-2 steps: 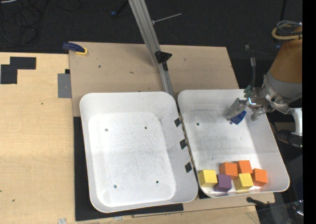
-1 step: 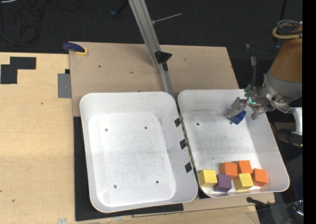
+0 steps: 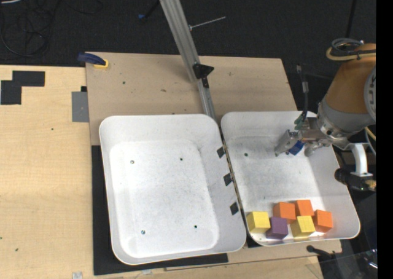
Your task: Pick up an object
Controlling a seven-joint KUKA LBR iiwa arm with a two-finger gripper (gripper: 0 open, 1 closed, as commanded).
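Now | hand (image 3: 291,147) over right bin (image 3: 270,173), gripping a small blue block (image 3: 296,147) | other blocks (image 3: 290,219) at near edge

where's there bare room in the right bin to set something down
In the right bin, the bare white floor runs from the divider side across the middle, between the gripper at the far right and the blocks. It is crowded along the near edge, where those orange, yellow and purple blocks cluster.

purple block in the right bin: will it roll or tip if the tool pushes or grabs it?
Purple block looks cube-like with flat faces, so it should slide, not roll. It looks rigid and probably light. It sits packed among the yellow blocks and orange blocks near the bin's front wall, so a push likely shifts its neighbours too.
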